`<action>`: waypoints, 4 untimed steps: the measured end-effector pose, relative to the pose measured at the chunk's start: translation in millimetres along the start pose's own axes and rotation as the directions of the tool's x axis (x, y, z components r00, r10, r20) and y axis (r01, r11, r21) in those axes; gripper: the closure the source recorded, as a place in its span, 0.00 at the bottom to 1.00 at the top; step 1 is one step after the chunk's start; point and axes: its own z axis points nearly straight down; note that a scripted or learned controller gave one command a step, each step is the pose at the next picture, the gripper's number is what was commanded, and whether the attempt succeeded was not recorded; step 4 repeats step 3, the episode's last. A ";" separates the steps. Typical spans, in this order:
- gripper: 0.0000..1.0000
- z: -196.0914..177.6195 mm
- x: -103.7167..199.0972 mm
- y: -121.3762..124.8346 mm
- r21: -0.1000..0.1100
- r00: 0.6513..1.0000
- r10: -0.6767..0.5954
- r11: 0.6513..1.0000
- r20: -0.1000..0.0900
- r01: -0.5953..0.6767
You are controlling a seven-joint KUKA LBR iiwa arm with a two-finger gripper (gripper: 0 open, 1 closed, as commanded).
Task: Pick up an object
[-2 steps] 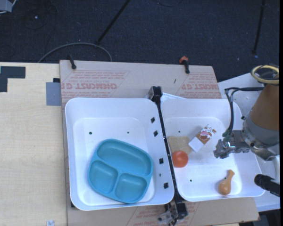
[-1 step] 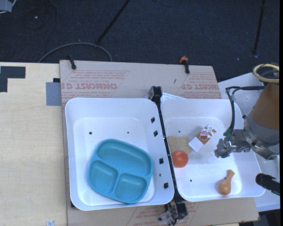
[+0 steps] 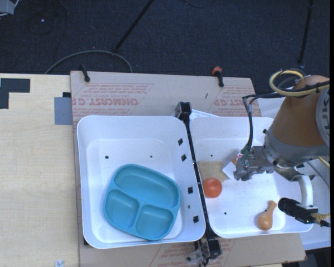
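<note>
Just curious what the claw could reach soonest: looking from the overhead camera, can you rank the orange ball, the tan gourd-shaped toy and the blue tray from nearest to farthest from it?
From the gripper:
1. Orange ball, right bin, just left of it.
2. Tan gourd-shaped toy, right bin's front.
3. Blue tray, left bin.

Dark carpet floor (image 3: pixel 172 32) with black cables (image 3: pixel 89 57); light wood bench (image 3: pixel 28 177); cardboard sheet (image 3: pixel 139 96).

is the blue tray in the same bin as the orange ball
No, the blue tray lies in the left bin, the orange ball in the right bin.
</note>
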 end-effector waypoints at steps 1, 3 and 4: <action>1.00 -12.8 52.2 24.4 -0.001 1.000 -0.001 1.000 0.000 0.001; 1.00 -14.3 149.1 60.2 0.001 1.000 0.000 1.000 0.001 0.000; 1.00 -14.3 149.1 60.2 0.001 1.000 0.000 1.000 0.001 0.000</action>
